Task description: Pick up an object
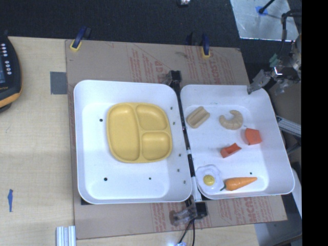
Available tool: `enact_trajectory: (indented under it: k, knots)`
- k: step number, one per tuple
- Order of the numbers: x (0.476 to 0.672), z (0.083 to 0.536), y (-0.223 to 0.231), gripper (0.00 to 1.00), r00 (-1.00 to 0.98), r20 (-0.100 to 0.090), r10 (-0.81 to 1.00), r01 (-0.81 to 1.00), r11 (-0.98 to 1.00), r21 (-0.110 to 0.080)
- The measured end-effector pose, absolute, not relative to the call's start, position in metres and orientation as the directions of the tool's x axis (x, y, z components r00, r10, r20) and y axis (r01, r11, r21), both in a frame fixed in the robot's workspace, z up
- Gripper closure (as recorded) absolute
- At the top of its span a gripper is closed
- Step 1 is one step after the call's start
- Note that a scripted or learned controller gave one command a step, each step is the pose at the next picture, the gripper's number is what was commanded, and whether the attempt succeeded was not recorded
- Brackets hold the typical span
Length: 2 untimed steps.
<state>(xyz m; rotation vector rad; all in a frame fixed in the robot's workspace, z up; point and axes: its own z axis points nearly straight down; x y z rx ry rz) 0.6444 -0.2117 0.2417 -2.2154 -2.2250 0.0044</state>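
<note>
The left bin (87, 137) holds a yellow divided plate (139, 132), the right bin (271, 137) a carrot (240, 183), fried egg (208, 179) and croissant (231, 119); the claw's (277, 76) state cannot be told.

Yellow divided plate (139, 132) in left bin (87, 137), toy foods including carrot (240, 183) in right bin (271, 137)

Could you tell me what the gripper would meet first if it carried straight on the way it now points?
Probably the right bin's far right rim. The gripper points down-left toward it from just outside; depth is unclear.
</note>
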Motion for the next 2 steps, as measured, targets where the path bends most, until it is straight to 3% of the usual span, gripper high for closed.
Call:
enact_trajectory:
  k: [1, 2]
  knots:
    - [0.571, 0.120, -0.211, 0.00, -0.002, 0.005, 1.000, 1.000, 0.002, -0.020]
    - [0.634, 0.090, -0.176, 0.00, -0.010, -0.001, 1.000, 1.000, 0.010, 0.000]
